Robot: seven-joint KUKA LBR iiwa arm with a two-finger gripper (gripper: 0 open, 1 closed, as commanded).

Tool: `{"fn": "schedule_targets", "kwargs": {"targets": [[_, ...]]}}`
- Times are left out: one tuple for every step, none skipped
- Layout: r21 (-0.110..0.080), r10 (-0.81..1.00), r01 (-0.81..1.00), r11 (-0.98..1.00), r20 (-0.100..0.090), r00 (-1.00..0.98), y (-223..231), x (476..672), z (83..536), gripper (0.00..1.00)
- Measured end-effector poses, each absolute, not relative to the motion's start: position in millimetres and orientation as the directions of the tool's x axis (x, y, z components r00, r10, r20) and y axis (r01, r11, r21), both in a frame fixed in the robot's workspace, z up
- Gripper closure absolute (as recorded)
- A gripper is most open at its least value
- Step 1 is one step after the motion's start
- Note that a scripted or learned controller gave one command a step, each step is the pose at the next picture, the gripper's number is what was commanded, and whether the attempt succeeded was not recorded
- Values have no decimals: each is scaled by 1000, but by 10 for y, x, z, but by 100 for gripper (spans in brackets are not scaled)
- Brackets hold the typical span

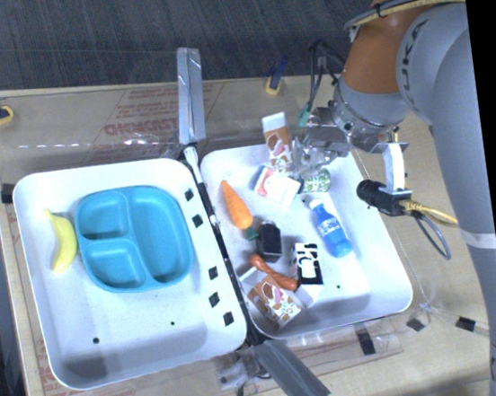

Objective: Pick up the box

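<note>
The gripper (309, 168), whose grasp I cannot tell, hangs low in the right bin (380, 270) by the small white box (276, 184); this looks like the reach, and next comes closing squarely on it

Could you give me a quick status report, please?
Pincer low in right bin's far end, beside box. Grip unconfirmed. Bottle, carrot close by.

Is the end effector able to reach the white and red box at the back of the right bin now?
Probably yes: the end effector hangs right beside the white and red box, and nothing lies over it.
</note>
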State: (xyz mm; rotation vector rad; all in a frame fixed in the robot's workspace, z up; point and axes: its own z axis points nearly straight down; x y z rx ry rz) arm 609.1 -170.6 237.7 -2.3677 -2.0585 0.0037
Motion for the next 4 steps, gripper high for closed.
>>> {"fn": "schedule_targets", "kwargs": {"targets": [[-5,990,990,-139,1,139,-1706,6091,2376,0],[-8,986,986,-167,0,167,-1337,6561,1285,0],[4,979,979,-202,2,202,-1696,6579,971,0],[2,981,981,-195,-2,195,-1693,6588,1067,100]]}}
